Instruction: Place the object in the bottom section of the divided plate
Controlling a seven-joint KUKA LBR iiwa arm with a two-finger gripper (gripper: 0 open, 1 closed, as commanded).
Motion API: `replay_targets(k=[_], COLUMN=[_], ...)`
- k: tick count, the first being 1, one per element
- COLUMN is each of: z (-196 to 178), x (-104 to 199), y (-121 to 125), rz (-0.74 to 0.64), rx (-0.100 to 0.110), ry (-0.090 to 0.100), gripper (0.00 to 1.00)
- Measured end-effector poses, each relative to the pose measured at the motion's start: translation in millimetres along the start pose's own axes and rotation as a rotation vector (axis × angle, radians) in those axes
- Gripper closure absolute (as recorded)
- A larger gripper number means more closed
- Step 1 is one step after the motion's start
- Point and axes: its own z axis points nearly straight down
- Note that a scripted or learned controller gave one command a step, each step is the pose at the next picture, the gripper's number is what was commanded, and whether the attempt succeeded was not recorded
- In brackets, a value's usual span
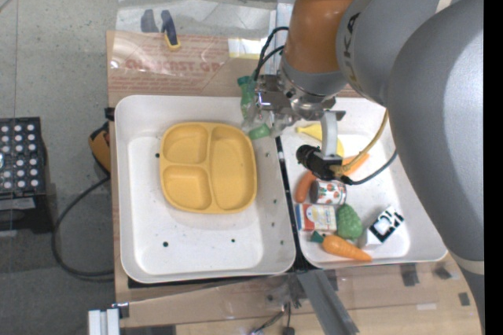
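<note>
Wooden bench (196, 66), two white bins (141, 247); gripper (263, 115), finger state unclear, near yellow divided plate (209, 167); possible green item (258, 132) risking dropping outside bottom section.

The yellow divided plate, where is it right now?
The yellow divided plate lies in the left white bin, toward its upper right, just left of the gripper.

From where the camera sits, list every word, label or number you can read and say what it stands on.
Red lettering on the plastic bag behind the bins: too faint and blurred to read.
Dark letters on the arm's grey casing: cut off at an angle, unreadable.
Label on the small can in the right bin: too small.
Print on the small carton: too small.
</note>
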Motion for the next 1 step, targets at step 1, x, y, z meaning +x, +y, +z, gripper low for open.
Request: replay_targets(k=[1], z=[-0.2], x=[0.0], y=[0.1], rz=[-0.001], rx=[0.0], ry=[0.0], gripper=[0.0])
